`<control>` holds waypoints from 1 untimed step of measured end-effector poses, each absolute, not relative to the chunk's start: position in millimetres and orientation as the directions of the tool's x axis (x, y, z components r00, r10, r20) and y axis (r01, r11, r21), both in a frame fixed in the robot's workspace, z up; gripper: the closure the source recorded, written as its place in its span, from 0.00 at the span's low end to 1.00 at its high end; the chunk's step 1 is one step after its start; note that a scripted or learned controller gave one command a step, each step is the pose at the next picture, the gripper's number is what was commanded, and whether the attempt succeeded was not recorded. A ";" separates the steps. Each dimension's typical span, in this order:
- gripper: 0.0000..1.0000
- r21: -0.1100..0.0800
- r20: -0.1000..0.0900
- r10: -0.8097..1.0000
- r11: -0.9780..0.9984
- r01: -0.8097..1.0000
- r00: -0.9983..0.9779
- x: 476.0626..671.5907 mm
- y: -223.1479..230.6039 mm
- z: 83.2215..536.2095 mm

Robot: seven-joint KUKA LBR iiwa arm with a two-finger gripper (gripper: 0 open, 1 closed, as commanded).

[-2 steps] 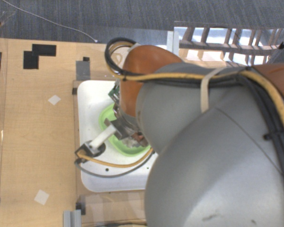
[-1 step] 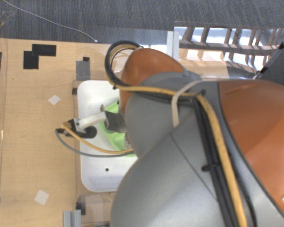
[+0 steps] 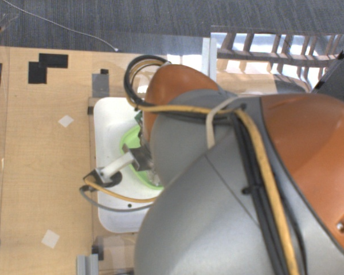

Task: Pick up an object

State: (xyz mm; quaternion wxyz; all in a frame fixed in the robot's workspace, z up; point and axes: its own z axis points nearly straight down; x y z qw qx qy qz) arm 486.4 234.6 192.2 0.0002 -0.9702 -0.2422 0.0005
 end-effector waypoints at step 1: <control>1.00 -0.002 0.004 0.202 -0.979 0.202 0.979 500.6 234.8 282.2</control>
